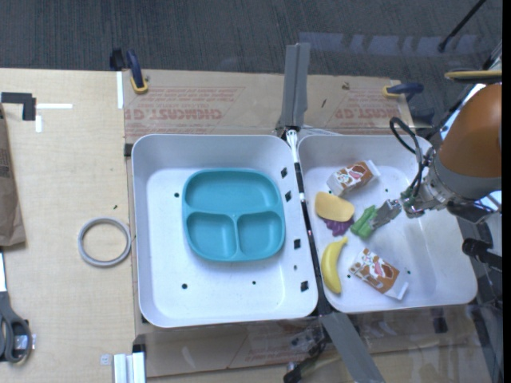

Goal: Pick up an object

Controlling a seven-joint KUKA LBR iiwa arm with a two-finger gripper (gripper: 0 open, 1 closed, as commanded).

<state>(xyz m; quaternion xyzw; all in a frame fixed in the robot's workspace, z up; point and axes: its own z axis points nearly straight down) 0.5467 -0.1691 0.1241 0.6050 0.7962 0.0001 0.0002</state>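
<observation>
cardboard [192, 102] under the bins shows mirrored, partly legible "chemcraft"-like print.

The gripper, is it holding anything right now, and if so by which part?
It cannot be told. The gripper sits right at the green item's upper right end, but the view is too small to show a grasp.

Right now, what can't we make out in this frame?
- Two-finger gripper, camera view: too small to tell whether it grips the green toy.
- Purple toy: partly covered by the yellow potato-shaped toy.
- Printed snack packets: labels too small to read.
</observation>
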